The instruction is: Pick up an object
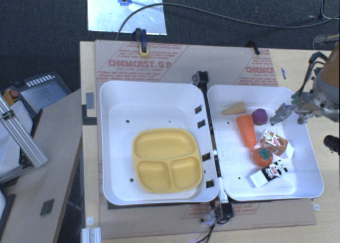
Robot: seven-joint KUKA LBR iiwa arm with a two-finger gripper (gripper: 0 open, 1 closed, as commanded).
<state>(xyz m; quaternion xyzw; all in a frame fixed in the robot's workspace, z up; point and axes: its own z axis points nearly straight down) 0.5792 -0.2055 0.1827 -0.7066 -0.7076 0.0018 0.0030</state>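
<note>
From the fixed overhead camera, the gripper [287, 112] hovers at right over the right bin [308, 152], fingers apart and holding nothing. Just left of it sit a purple ball [259, 115], carrot [246, 130] and cone [234, 109]. A yellow tray [167, 159] fills the left bin [114, 130].

A yellow divided tray [167, 159] lay in the left bin [114, 130]. The gripper [289, 112] hovered over the right bin's [308, 183] far right corner, above a purple ball [260, 115] and orange carrot [246, 130].

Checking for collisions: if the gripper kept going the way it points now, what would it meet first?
Probably the purple ball: the gripper points left toward it, though its height above the right bin is unclear.
</note>
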